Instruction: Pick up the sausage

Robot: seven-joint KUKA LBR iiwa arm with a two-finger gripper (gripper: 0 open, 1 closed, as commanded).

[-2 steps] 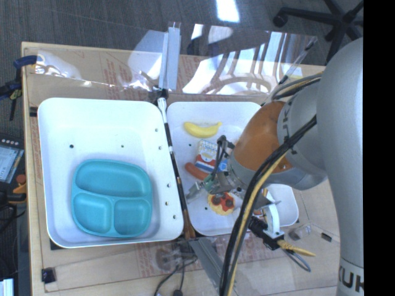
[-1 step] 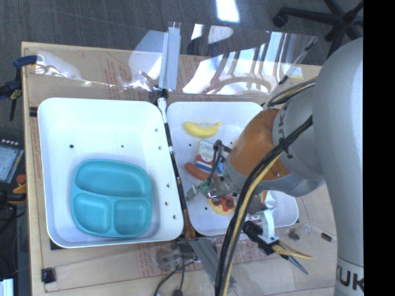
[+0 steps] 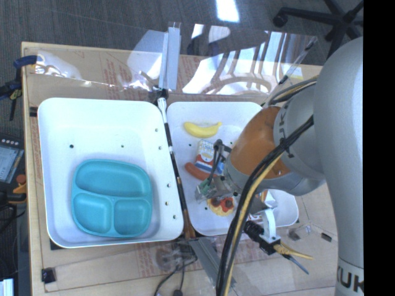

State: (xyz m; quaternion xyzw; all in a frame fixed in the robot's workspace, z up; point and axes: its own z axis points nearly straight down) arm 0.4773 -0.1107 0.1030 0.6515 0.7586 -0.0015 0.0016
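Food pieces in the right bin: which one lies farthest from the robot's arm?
The yellow banana, lying alone near the bin's far edge. The reddish sausage and the other pieces crowd together right beside the arm.

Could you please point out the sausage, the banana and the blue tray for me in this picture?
sausage [image 3: 196, 172]: camera view, on the exposed left end of its reddish body.
banana [image 3: 202, 129]: camera view, on the middle of its yellow curve.
blue tray [image 3: 111, 179]: camera view, on the floor of its large upper compartment.

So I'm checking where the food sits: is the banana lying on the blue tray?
No, the banana lies in the right bin, while the blue tray sits in the left bin.
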